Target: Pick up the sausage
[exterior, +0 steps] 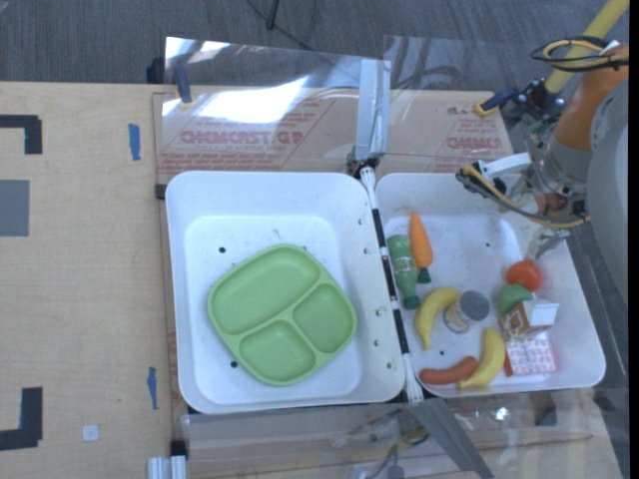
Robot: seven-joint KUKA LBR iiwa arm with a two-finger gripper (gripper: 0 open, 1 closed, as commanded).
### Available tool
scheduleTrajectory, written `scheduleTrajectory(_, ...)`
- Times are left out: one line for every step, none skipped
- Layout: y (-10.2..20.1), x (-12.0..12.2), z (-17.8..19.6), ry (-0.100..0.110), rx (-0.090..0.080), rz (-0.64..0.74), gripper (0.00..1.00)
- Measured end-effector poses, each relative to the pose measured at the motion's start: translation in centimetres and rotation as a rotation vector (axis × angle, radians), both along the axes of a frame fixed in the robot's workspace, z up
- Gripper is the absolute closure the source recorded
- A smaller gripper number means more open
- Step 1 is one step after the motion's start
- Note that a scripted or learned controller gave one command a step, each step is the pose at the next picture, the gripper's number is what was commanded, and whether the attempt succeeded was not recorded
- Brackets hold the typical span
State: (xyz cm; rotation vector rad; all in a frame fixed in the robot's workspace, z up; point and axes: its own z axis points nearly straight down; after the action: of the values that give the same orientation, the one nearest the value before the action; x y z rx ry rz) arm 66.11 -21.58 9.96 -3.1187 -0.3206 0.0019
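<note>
- The red-orange toy sausage (448, 372) lay at the right white bin's (589, 367) near edge, touching a yellow banana (489, 358).
- The gripper (548, 239) hovered over that bin's far right; whether it was released or clenched was unclear.

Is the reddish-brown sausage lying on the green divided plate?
No, the reddish-brown sausage lies in the right white bin, beside a yellow banana, while the green divided plate sits in the left bin.

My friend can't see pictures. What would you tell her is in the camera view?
A reddish sausage lies at the near edge of the right bin, beside two bananas, a carrot and other toy food. The robot's claw hovers over that bin's far right side. The left bin holds a green divided plate.
</note>
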Motion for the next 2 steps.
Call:
scheduleTrajectory(2.84, -0.63, 0.48, 0.002, -0.004, 0.051, 0.0)
scheduleTrajectory(2.98, -0.48, 0.33, 0.001, -0.005, 0.04, 0.0)
